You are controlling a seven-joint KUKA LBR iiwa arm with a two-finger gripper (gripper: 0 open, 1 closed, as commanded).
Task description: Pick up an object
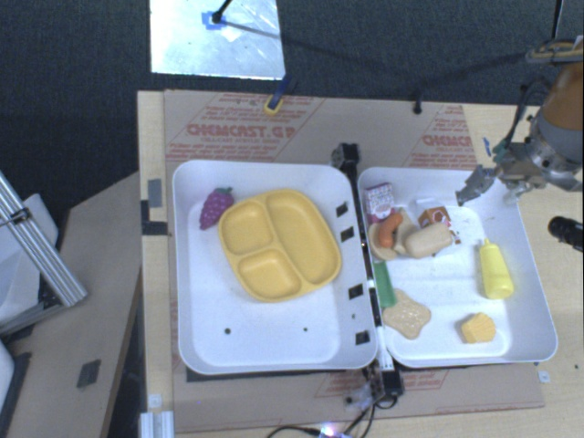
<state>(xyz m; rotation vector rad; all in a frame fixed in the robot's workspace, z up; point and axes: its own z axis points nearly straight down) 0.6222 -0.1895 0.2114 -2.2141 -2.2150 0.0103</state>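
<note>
- Across the middle of the frame, two shallow white bins sit side by side on a tan bench: the left bin [192,336] and the right bin [529,318], both smooth, glossy plastic with rounded corners.
- At the upper right, the gripper [474,190] hangs over the back edge of the right bin, a grey metal assembly pointing down and left; whether it is spread or pressed together I cannot tell, and nothing shows clamped in it.
- Filling much of the left bin, a yellow tray [274,243] lies flat, rounded and matte, moulded into three compartments.
- Just beside the tray's upper-left corner lies a purple grape bunch [215,207], bumpy and tapering.
- Near the back left of the right bin, a small white carton [379,197] lies beside an orange carrot [390,228] and a smooth beige bun-like piece [427,240]; a little orange-and-white box [434,216] touches the bun from behind.
- Right of centre in that bin, a yellow squeeze bottle [495,269] lies on its side, smooth and cylindrical.
- Toward the front, a tan cracker-like piece [406,315] with a wavy edge lies near a green stick [383,286], and a blocky yellow cheese wedge [477,328] sits apart at lower right.
</note>
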